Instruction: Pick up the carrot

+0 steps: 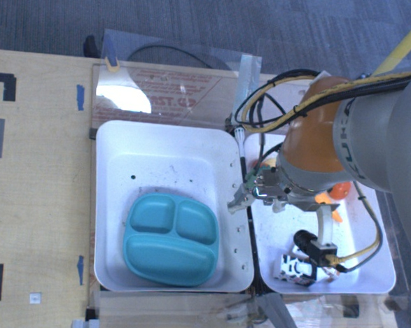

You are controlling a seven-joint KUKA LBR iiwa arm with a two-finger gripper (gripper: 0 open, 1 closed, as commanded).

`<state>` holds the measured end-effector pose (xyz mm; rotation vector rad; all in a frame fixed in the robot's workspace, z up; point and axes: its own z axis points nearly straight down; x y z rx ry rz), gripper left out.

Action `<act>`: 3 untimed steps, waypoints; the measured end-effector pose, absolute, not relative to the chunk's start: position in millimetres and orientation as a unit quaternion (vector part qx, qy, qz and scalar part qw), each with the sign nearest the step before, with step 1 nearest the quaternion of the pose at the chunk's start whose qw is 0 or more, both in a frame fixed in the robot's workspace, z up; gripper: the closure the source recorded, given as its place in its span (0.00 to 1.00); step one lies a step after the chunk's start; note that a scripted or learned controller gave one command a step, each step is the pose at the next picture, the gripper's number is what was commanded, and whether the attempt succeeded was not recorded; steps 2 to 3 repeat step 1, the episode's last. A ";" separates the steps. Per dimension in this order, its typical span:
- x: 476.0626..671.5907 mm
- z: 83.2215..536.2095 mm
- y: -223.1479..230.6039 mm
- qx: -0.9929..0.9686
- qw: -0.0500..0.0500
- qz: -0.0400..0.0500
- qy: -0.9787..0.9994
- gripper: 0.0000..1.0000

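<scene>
The carrot (339, 191) is an orange object in the right bin (377, 273), mostly hidden under the arm's wrist, with small orange bits showing beside it. My gripper (299, 266) hangs low over the front part of the right bin, below and left of the carrot, apart from it. Its black and white parts are seen from above.
A teal divided plate (171, 240) lies in the front of the left bin (122, 154). The arm's orange band (318, 139) and cables cover the back of the right bin. A clear plastic sheet (169, 87) lies behind the bins.
</scene>
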<state>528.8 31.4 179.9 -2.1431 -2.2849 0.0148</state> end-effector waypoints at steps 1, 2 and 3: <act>532.5 180.4 -36.0 -0.669 0.003 0.004 -0.744 0.00; 532.5 180.4 -36.0 -0.669 0.003 0.004 -0.744 0.00; 532.5 180.4 -36.0 -0.669 0.003 0.004 -0.744 0.00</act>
